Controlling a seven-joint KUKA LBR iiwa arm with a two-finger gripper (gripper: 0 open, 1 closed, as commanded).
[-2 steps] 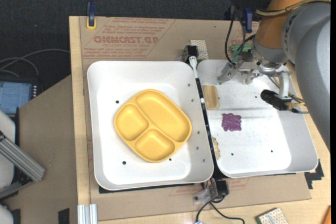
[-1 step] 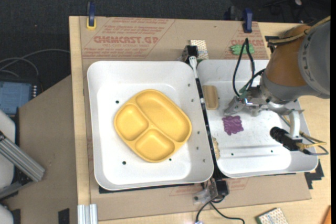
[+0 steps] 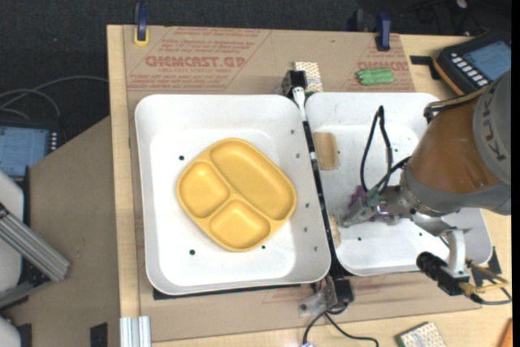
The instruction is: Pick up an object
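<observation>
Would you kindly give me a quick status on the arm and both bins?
Gripper low in right bin, near its left wall. Yellow divided tray lies in left bin, untouched. Black cable loops above the gripper.

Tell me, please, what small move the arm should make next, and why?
Probably lift and swing left toward the yellow divided plate in the left bin. The gripper sits low in the right bin, where no graspable object is evident beneath it; the plate is the obvious target.

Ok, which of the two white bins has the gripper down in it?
The right bin: the gripper sits low by its left wall. The left bin holds a yellow divided plate.
</observation>
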